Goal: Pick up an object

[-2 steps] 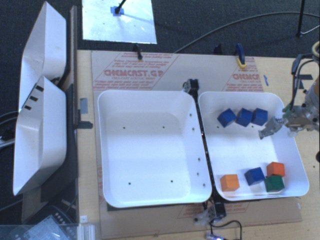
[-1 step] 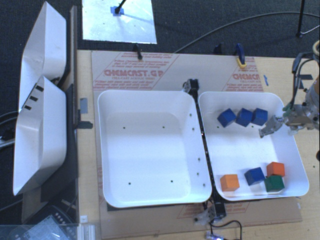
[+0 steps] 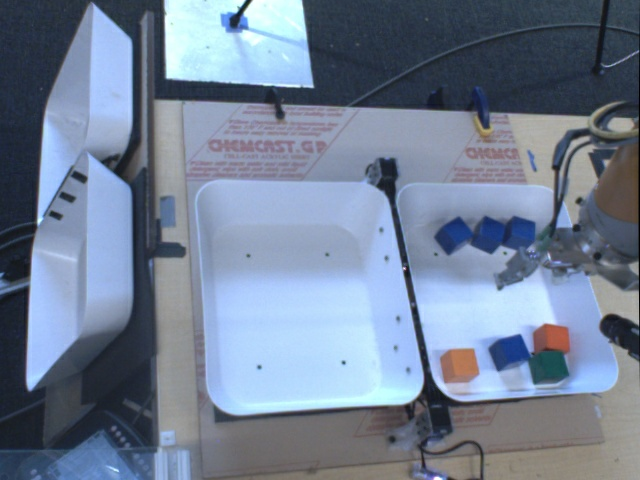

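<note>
I've got the gripper (image 3: 518, 267) low in the right bin (image 3: 430, 298), empty, fingers slightly apart (ready to close), just near of the three blue cubes (image 3: 487, 234) by the far wall.

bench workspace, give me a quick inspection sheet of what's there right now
surface: bench board bears the left bin and right bin side by side
job's things: right bin holds three blue blocks in a row at the top, and an orange block, blue block, red-orange block and green block near the bottom
clutter: spare white bins stacked left of the bench
grippers: claw over the right bin, holding nothing seen
cables: grey cable on the floor behind
surroundings: dark carpet, metal plate
</note>
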{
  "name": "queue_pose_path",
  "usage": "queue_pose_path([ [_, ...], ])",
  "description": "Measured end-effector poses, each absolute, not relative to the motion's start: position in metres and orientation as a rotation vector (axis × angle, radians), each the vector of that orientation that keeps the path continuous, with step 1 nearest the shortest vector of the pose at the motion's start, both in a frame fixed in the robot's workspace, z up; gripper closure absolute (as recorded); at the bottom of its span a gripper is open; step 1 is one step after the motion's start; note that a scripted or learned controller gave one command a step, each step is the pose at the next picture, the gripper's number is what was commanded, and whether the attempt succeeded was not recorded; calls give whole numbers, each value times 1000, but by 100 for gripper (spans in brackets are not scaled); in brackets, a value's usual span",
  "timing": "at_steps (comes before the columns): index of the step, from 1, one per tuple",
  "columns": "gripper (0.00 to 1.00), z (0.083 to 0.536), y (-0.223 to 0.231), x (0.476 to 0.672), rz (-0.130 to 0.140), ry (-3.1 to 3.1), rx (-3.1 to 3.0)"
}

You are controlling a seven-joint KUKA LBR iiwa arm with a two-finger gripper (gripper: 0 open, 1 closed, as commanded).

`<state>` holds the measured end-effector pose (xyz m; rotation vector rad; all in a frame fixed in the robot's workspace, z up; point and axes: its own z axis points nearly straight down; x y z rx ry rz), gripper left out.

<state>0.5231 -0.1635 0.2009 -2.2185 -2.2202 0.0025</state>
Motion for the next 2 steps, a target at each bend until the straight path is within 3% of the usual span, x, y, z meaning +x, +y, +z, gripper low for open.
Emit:
queue_pose_path([
  [2, 0, 97, -164, 521, 3, -2219, -2219],
])
